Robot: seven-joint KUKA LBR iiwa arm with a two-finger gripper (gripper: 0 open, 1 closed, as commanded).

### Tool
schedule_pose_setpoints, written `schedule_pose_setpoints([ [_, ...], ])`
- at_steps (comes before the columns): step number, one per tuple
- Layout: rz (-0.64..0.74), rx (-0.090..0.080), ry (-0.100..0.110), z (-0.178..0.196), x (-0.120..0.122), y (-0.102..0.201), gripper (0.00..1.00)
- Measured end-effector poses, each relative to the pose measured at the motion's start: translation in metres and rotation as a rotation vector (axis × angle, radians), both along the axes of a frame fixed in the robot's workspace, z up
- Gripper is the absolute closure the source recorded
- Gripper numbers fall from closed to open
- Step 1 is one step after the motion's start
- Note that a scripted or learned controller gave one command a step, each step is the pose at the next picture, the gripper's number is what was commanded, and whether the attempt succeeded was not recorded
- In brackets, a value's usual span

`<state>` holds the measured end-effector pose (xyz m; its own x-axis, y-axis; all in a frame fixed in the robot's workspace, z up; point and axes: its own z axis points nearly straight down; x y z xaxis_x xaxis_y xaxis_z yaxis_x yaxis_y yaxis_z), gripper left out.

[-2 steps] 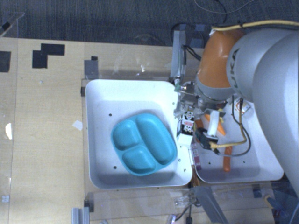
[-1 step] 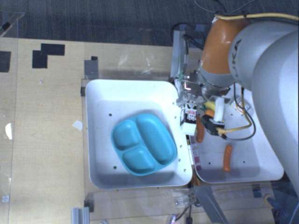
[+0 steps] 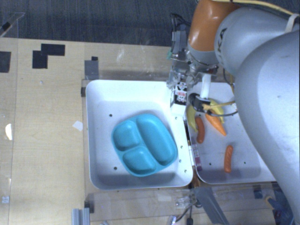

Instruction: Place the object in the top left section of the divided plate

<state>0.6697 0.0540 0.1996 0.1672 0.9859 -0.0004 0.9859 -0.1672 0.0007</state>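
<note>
Blue divided plate (image 3: 144, 144) in left bin (image 3: 96, 125)

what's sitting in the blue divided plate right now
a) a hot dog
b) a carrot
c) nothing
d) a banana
c: all three sections of the blue divided plate show bare blue, while the carrot, banana and sausages lie in the right bin.

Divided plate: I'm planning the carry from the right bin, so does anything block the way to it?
Only the bins' adjoining walls lie between the food items and the divided plate; its sections hold nothing.
</note>
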Motion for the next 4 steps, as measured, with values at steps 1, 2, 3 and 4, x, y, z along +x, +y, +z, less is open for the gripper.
schedule_pose_setpoints([
  [1,-0.187,0.0,0.004,-0.019,-0.097,-0.008,1.0],
  [2,0.061,0.0,0.0,-0.018,-0.009,0.018,1.0],
  [3,0.301,0.001,0.002,-0.018,-0.106,0.019,1.0],
  [4,0.353,0.0,-0.001,0.015,-0.036,0.002,1.0],
])
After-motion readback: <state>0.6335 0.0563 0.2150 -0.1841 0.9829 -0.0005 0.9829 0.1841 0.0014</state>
